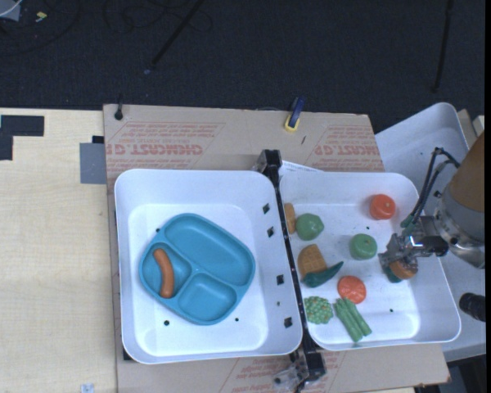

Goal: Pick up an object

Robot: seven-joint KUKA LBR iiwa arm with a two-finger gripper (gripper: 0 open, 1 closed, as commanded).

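Note:
My gripper [399, 255] hangs low over the right side of the right bin [430, 326]. Directly under it lies a small orange and teal toy [404, 271], partly hidden by the gripper. Whether the gripper touches the toy I cannot tell. Just left of it sits a green round fruit [362, 246]. An orange-red fruit [382, 206] lies further back, and a red tomato [351, 288] lies nearer the front.
The right bin also holds another green fruit [309, 226], corn [312, 259], a dark green pepper [323, 273], broccoli [317, 309] and a green stalk [353, 318]. In the left bin [135, 334] a blue divided plate [209, 256] carries a sausage [164, 271].

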